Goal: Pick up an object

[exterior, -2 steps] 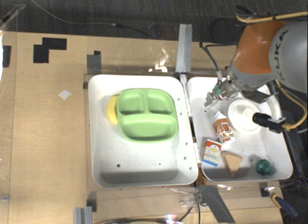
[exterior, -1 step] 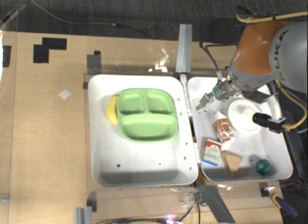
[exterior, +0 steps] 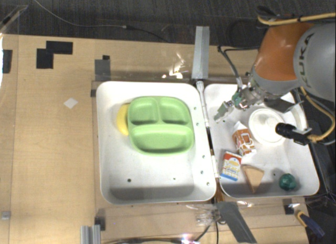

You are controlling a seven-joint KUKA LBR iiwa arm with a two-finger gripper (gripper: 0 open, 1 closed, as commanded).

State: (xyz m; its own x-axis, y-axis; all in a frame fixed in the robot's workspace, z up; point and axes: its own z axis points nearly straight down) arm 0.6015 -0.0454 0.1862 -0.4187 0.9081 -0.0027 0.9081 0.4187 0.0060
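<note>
the arm reaches over the right bin (exterior: 310, 177) with its orange band above the bin's far right corner, and the gripper (exterior: 227, 107) hangs near the bin's far left corner, close to the wall shared with the left bin (exterior: 113, 185). whether the gripper is spread or closed i cannot tell; nothing is visibly caught in it.

the nearest candidate is the small red and white carton (exterior: 244, 141), lying on the floor of the right bin just toward the near side and slightly right of the gripper. its long axis runs roughly from the far wall toward the near wall, slightly tilted. it looks like a printed box, flat on one face.

further toward the near wall of the right bin lie a blue and red packet (exterior: 230, 166), a tan wedge (exterior: 253, 177) and a dark green ball (exterior: 287, 182). a white round cup (exterior: 265, 125) sits right of the carton.

in the left bin, a green divided tray (exterior: 159, 124) covers most of a yellow object (exterior: 122, 119).
</note>
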